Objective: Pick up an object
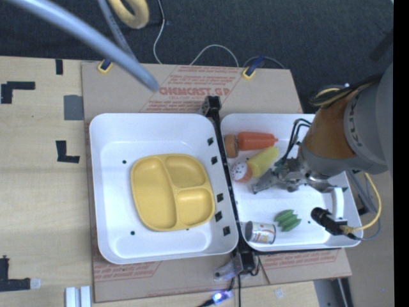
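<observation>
Lowest in the frame, a small can (261,233) lies on its side at the right bin's (291,240) bottom left corner, a green pod-like piece (288,220) just right of it. Higher up, the tool (263,185) reaches left from the arm (348,133) at the frame's right, low beside a yellow piece (263,160) and an orange carrot (256,139); whether it is spread or pinching anything, I cannot tell. Left of centre, a yellow divided plate (171,191) sits in the left bin (108,139).

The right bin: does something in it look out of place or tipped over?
Yes, a small can lies on its side at the near edge of the right bin, not upright. The carrot, yellow piece and green piece simply lie loose.
</observation>
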`<state>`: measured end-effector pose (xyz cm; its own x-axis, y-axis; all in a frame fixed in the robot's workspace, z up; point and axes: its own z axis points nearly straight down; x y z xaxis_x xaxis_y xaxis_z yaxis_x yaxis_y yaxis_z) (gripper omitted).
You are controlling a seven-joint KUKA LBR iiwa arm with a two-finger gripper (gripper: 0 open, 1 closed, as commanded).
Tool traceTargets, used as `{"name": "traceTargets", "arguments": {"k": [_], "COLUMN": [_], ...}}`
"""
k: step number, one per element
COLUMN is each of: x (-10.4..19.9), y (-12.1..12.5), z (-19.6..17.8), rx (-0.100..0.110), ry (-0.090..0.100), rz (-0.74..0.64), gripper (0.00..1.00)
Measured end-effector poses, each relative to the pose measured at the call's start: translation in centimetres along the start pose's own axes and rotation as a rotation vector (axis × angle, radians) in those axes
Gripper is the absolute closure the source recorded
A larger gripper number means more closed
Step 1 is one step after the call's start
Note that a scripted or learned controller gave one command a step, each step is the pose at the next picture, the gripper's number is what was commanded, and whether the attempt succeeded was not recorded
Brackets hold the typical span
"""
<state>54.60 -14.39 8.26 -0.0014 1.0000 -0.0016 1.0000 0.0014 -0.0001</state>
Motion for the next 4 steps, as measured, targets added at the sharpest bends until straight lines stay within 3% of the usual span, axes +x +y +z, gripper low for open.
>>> {"name": "traceTargets", "arguments": {"k": [1, 3, 4], "x": [0.0, 0.3, 0.1], "y": [0.1, -1.2, -0.7], "z": [-1.3, -11.4, -17.6], "rx": [-0.002, -0.003, -0.006], "ry": [-0.001, 0.001, 0.000], "rz": [0.000, 0.000, 0.000], "gripper": [1.00, 1.00, 1.00]}}
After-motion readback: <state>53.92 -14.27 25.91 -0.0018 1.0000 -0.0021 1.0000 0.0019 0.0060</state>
